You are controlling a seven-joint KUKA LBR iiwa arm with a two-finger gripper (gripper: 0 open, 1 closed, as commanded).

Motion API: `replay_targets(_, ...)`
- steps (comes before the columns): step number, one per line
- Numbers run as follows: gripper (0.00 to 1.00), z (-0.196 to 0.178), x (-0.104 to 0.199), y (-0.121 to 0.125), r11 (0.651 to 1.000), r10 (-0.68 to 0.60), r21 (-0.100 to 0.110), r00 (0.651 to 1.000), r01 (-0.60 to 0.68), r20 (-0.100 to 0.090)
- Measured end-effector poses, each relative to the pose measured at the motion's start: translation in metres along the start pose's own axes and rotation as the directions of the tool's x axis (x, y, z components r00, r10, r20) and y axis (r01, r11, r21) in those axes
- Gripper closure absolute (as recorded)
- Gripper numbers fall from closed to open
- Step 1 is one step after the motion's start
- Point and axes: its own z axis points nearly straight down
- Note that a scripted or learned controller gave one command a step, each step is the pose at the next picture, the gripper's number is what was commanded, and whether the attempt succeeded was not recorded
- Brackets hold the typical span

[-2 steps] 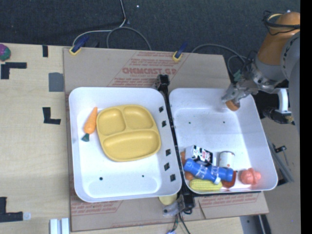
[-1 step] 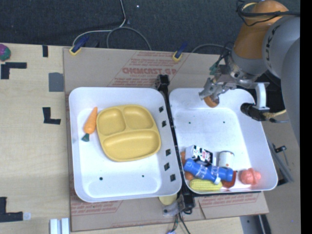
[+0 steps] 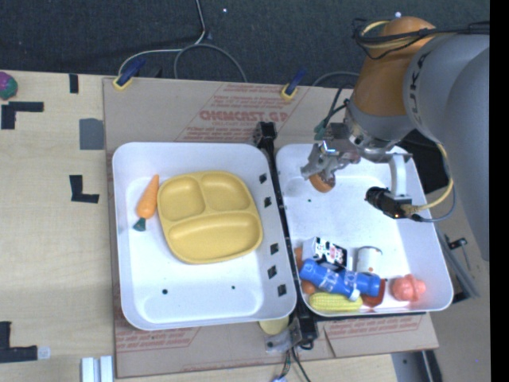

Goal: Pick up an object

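From above, my claw (image 3: 321, 168) hangs at the right bin's (image 3: 420, 213) ten o'clock with a small orange-brown object (image 3: 322, 183) pinched between nearly closed fingers; I judge a slow, straight lift safest. Counted: two bins, one yellow divided plate (image 3: 210, 216), one toy carrot (image 3: 147, 197), one blue bottle (image 3: 340, 280), one corn cob (image 3: 334, 302).

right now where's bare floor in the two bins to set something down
Left bin: the strip below the yellow tray. Right bin: the middle, between the gripper and the toy pile. Crowded: its lower edge, around the blue bottle.
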Motion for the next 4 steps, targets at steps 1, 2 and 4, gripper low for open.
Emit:
replay_targets(1,1.0,0.011,0.062,-0.023,1.0,-0.002,0.001,1.0,0.002,-0.001)
replay_targets(2,1.0,0.01,0.133,-0.008,1.0,-0.004,-0.004,1.0,0.004,-0.001)
replay_targets(4,1.0,0.01,0.106,-0.012,1.0,0.002,-0.002,1.0,-0.002,-0.001)
